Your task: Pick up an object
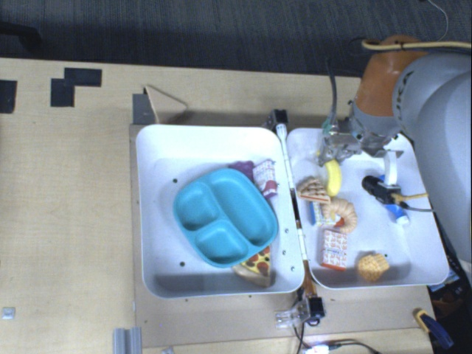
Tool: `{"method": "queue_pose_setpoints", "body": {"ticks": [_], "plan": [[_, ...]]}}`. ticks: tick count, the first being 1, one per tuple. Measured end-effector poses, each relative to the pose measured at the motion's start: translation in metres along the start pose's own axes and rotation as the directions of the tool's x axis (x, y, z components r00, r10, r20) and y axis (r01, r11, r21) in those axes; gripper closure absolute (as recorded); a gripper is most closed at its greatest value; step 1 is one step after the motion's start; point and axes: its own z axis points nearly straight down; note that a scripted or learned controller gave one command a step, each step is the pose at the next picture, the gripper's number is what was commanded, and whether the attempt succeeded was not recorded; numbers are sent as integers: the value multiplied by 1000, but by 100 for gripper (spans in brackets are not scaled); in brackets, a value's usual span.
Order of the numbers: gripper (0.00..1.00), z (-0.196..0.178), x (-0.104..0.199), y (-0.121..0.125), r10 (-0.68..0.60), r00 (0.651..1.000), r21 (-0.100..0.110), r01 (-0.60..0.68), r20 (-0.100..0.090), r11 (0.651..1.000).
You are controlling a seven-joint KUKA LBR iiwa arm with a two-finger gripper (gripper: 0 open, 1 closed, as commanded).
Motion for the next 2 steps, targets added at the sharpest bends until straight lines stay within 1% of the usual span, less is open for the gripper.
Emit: {"method": "queue_pose_setpoints", "body": {"ticks": [1,2], "plan": [[100,-87,38,-151,8,1000,-10,-8,2,1000],[100,-87,84,-104,6,1000,-9,-6,2,1000]]}}
